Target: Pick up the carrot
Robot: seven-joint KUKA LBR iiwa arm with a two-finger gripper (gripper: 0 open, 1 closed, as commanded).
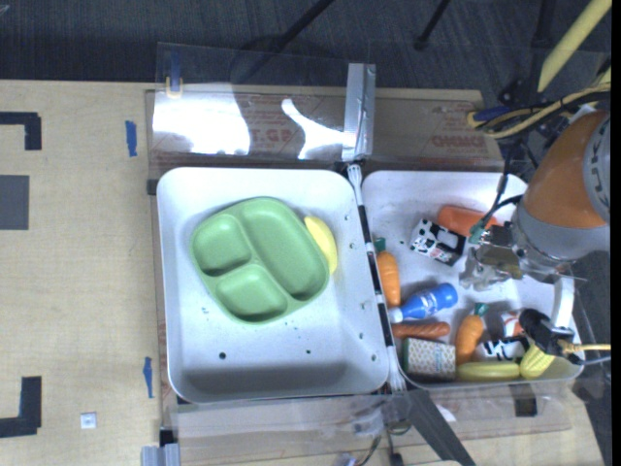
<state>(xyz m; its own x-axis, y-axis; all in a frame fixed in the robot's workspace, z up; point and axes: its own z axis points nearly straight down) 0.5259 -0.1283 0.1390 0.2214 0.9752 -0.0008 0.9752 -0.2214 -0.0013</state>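
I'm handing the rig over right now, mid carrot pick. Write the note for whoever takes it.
Gripper: over the middle of the right bin; finger state not readable, nothing seen held.
Carrot: lying in the right bin against its left wall, beside the blue bottle, apart from the gripper.
Left bin: holds the green divided plate.
Done: nothing visible yet.
Left: move the gripper to the carrot, grasp it, lift it.

A green divided plate [260, 257] lies in the left bin [184, 357], a blue bottle [425, 303] in the right.
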